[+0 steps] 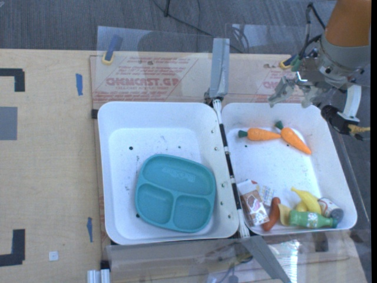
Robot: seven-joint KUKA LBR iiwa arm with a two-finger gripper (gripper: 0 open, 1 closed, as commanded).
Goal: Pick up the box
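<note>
**Pincer high at the far corner, box yet to be approached**

Our pincer (293,90) hangs above the far rim of the right bin (347,184), below the grey wrist and orange band of the arm (347,25). Its fingers look spread apart with nothing between them, so we read it as open and empty.

We judge this to be the approach step: no grasp has begun. Just beneath and toward us lie two carrots (277,135), close to the pincer but not our target.

The box (253,202), a small brown-and-white packet, lies flat at the near edge of the same bin, hard against the wall it shares with the left bin (112,158). It is well apart from the pincer, diagonally across the bin. A red sausage-like toy (273,215) touches its side, with a banana (306,199) and a green bottle (312,219) just beyond.

We think the next move calls for travelling over the carrots, then descending between wall and sausage, where room is tight.

A teal tray (175,192) rests in the left bin.
</note>
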